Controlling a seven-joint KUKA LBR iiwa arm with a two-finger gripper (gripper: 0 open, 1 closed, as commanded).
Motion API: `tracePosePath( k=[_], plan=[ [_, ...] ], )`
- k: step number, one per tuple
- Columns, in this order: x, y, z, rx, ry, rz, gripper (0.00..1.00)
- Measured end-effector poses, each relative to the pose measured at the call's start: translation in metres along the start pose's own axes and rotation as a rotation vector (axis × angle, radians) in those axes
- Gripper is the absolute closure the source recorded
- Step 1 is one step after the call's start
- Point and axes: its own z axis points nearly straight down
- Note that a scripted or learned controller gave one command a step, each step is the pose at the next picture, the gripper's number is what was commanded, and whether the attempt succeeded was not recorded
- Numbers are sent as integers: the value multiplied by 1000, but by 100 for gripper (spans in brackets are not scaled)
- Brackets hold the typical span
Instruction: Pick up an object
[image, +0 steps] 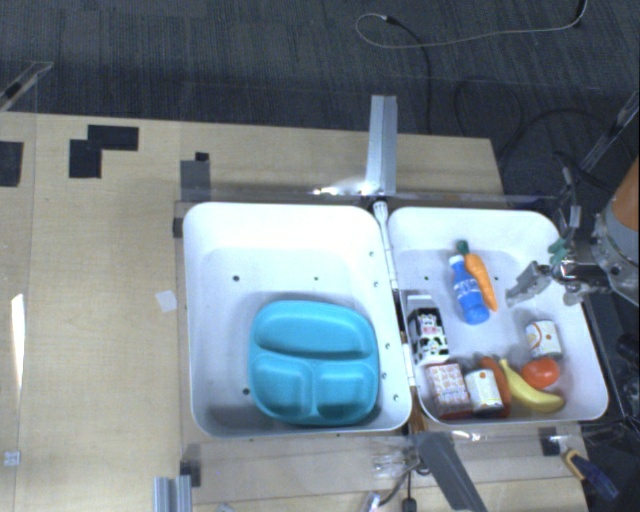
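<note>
Orange carrot (483, 281) and blue bottle (468, 291) untouched in right bin (520, 222); gripper (545, 275) spread, pinching nothing; approach step, judging; next needs descent onto one item.

The grey arm reaches in from the right edge, its gripper (540, 279) stretched leftward and low, with nothing visible between its fingers.
</note>
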Motion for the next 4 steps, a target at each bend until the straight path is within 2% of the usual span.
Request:
tracePosePath(
  k=[1,2,3,4],
  plan=[
    [-16,54,147,0,0,-46,0],
    [-59,123,171,-3,1,-14,0],
    [-59,124,159,-4,-1,-18,100],
    [14,129,20,-4,0,168,100]
  ],
)
